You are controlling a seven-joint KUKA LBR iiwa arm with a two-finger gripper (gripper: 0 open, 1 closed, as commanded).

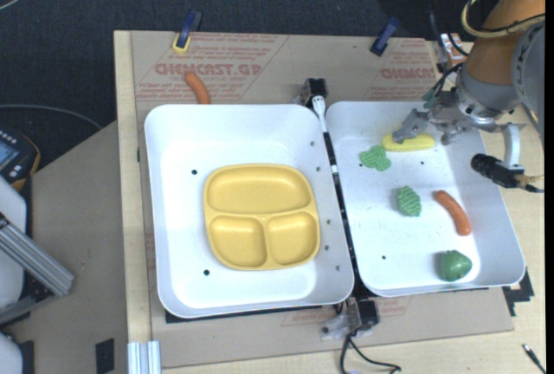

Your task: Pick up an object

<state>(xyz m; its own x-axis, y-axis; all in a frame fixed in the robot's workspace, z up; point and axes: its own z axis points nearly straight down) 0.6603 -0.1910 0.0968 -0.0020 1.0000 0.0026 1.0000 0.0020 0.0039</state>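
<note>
Nearest in the right bin (511,251) lies a green pepper-like toy (453,264), then an orange sausage (453,212) and a ridged green piece (409,201), with a leafy green piece (375,158) farther back. The left bin (164,190) holds a yellow divided tray (260,215). At the far end of the right bin, the end effector (409,136) sits right at a yellow banana-like toy (412,142), touching or just above it; whether it is clenched or released I cannot tell. This looks like the grasp step. Next, closing firmly on the banana and lifting straight up seems called for. Beyond, a second sausage (198,87) lies on the desk (260,65).
</note>
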